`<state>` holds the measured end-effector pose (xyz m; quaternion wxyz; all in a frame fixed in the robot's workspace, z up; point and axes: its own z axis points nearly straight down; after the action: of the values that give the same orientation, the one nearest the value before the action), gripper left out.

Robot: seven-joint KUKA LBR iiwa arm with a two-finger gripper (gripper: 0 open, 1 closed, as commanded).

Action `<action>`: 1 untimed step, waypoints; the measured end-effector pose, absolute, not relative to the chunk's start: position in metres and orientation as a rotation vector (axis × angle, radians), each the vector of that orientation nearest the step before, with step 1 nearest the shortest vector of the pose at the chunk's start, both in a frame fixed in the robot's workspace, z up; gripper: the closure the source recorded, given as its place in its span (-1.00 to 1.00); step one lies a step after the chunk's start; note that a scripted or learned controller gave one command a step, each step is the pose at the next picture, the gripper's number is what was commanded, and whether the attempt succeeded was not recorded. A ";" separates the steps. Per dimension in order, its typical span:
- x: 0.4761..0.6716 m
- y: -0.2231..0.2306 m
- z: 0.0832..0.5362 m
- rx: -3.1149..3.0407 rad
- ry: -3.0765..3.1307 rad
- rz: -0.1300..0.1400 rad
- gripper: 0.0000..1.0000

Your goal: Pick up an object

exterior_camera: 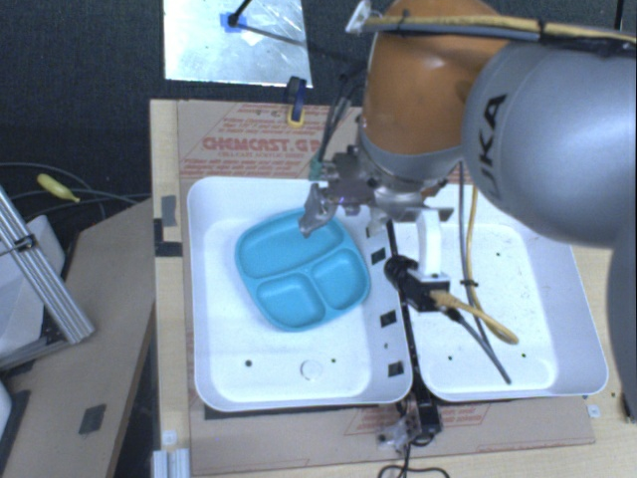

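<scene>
Though low at the far rim of the blue divided plate [299, 277], lying flat in the left bin [214, 297], cannot tell how wide the claw [317, 210] gapes, nor whether gripping anything (masked by the wrist). Could slide off that shallow rim on closing, or tip the plate if lifted by one edge. Partly hidden under the arm [537, 118]: far part of the right bin [537, 297].

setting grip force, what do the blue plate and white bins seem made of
Blue plate: likely moulded plastic, slightly glossy; even colour, rounded dividers, soft highlights. White bins: probably thin formed plastic, matte; rounded corners, thin rim. Looks alone can't confirm either.
</scene>
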<state>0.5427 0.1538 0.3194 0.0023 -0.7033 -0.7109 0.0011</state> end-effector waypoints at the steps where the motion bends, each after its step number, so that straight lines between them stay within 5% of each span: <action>1: 0.487 0.191 0.394 -2.209 -2.234 -0.014 -1.00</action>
<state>0.4870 0.1908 0.3937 -0.0001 -0.7032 -0.7110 -0.0044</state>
